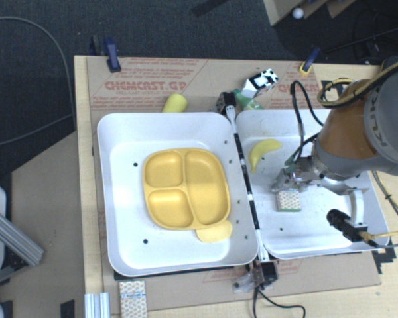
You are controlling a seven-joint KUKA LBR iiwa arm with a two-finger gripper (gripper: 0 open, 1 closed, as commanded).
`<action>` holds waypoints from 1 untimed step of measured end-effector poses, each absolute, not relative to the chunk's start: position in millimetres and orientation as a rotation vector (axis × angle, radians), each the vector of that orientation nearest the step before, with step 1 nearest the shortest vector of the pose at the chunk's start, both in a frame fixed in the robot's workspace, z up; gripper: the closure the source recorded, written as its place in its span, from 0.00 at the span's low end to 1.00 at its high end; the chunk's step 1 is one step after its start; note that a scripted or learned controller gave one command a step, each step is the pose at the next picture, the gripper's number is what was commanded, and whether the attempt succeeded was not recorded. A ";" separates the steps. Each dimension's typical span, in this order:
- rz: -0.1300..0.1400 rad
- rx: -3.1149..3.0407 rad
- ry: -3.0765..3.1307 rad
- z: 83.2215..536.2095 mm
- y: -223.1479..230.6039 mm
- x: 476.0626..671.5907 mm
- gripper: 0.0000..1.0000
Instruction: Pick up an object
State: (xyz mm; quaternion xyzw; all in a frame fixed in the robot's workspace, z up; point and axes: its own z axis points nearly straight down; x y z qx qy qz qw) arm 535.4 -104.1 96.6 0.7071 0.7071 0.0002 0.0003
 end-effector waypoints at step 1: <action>0.004 2.219 2.224 185.1 -5.5 542.4 1.00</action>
